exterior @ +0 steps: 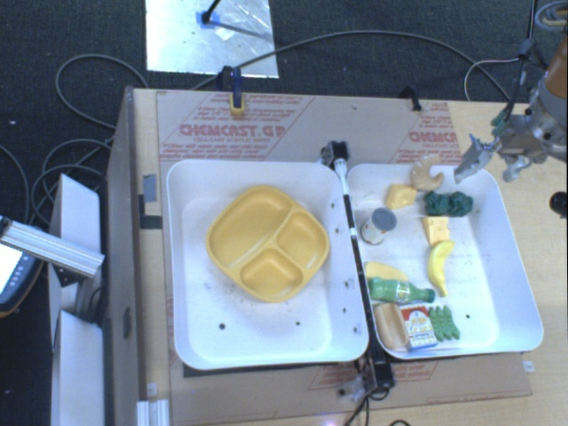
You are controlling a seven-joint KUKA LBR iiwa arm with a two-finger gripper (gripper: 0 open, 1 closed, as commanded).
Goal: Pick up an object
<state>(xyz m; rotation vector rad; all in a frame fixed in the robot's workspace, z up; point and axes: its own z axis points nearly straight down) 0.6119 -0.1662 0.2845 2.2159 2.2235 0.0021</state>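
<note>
White moulded plastic forms the two shallow bins, and we start at the near edge of the right bin, where a small printed carton lies between a tan, bread-like piece and a ridged green toy vegetable. Just beyond them a green bottle lies on its side, with a pale yellow wedge behind it and a smooth, curved yellow banana to its right. Farther on we see a cheese-like yellow block, a grey-topped round can, a lumpy yellow piece, a knobbly dark green cluster and a cream, irregular lump by the far wall. In the left bin sits a glossy yellow divided plate with three compartments. At the right bin's far right corner the metallic pincer hangs just beside the cream lump; whether its fingers are spread or closed we cannot tell. Both bins rest on a bench of printed cardboard.
</note>
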